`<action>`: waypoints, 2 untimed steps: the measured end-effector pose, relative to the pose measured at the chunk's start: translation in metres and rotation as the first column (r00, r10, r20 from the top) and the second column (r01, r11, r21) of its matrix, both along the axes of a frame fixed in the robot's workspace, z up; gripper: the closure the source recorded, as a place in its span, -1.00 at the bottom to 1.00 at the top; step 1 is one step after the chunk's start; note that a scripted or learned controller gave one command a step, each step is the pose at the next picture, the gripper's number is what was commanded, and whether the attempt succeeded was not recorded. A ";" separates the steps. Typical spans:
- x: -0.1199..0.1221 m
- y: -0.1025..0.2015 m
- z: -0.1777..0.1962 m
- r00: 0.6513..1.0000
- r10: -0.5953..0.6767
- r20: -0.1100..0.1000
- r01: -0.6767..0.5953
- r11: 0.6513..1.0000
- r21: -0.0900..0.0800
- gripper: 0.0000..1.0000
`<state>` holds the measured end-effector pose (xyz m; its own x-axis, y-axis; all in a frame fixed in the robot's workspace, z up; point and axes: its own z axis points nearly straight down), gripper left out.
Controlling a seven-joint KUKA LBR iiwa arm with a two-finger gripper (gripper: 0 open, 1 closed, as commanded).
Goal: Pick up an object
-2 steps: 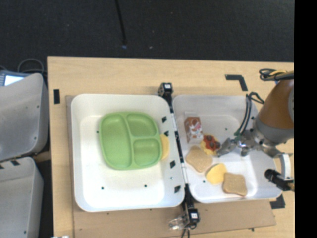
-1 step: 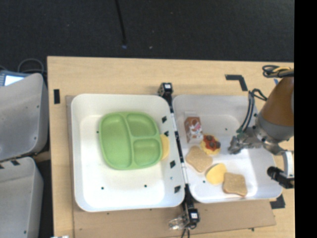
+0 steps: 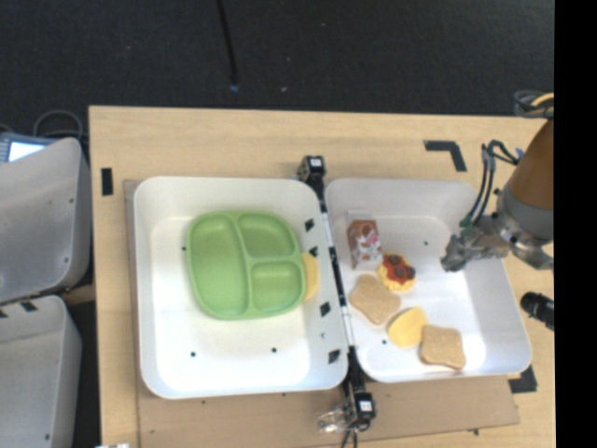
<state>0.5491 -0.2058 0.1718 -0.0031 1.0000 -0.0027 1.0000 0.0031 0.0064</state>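
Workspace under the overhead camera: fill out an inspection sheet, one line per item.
Surface: wooden bench bearing a left bin and a right bin, side by side.
Job's things: in the right bin, a small carton, a red-topped piece, two toast-like slices and a yellow round piece.
Clutter: green divided tray in the left bin, a yellow item at its right edge.
Grippers: pincer over the right bin's right part, nothing seen between its fingers.
Cables: cables along the arm; one on the dark floor.
Surroundings: grey casing at left.
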 end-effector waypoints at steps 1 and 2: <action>0.002 -0.002 0.054 1.000 0.000 0.001 0.000 1.000 -0.001 1.00; 0.002 0.052 0.047 1.000 0.003 -0.005 -0.003 1.000 0.002 1.00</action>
